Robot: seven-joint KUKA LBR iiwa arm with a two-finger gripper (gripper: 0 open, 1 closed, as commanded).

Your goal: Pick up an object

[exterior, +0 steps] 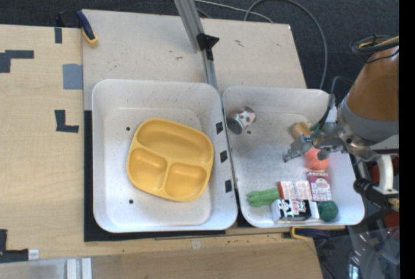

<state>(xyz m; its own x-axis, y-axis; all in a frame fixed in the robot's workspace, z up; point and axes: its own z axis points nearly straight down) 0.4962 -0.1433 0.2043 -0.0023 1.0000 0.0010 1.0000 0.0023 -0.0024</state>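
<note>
The left bin (104,141) holds a yellow divided plate (170,159) with three compartments, lying flat a little right of the bin's middle. A grey metal pole (188,8) slants down from the top of the view to the seam between the two bins.

In the right bin (272,99), a small white cup with red spots (243,119) lies tipped on its side near the upper left corner. Along the bin's near edge sits a cluster of things: a green ridged piece (262,196), then a red and white packet (295,191), a black and white carton (295,208) just below it, a pink box (320,186) and a dark green round piece (328,210) at the right end.

Above that cluster, the end effector (299,149) reaches in from the right over the bin's right half, just beside an orange round object (316,158) and a brown block (299,129). Whether it is wide, narrow or holding anything cannot be told. The arm (376,93) rises at the right edge of the surface (130,44)
</note>
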